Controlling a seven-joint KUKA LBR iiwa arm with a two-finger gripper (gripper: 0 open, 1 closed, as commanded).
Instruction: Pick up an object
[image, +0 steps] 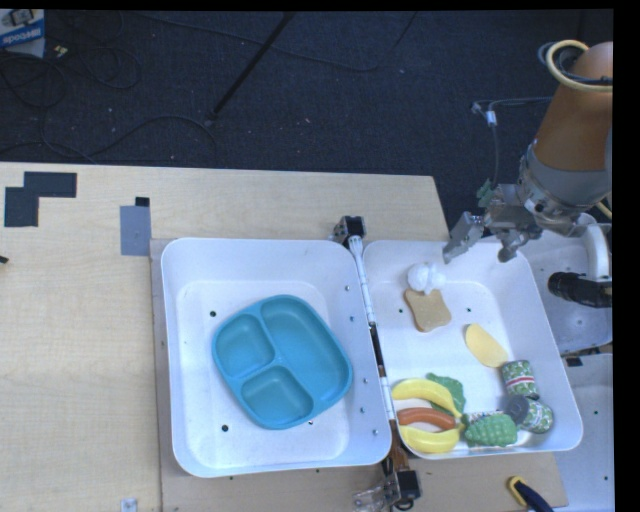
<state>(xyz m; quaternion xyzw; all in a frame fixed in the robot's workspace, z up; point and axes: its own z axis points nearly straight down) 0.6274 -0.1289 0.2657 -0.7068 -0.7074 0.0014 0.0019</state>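
My gripper (486, 243) hovers over the far edge of the right bin (540, 300), open, with nothing between its fingers. Just below and left of it lies a small white lump (425, 276), touching a tan bread slice (428, 309). A yellow oval piece (486, 345) sits mid-bin. Along the near edge are two yellow bananas (424, 390), a red sausage (425, 415) between them, a green leafy piece (449, 384), a green knobbly piece (490, 430) and two small green-patterned cans (520, 378).
The left bin (180, 300) holds a blue divided plate (282, 360). A black clamp (350, 229) sits at the far end of the ridge joining the two bins. Bare wooden bench (70, 350) extends to the left.
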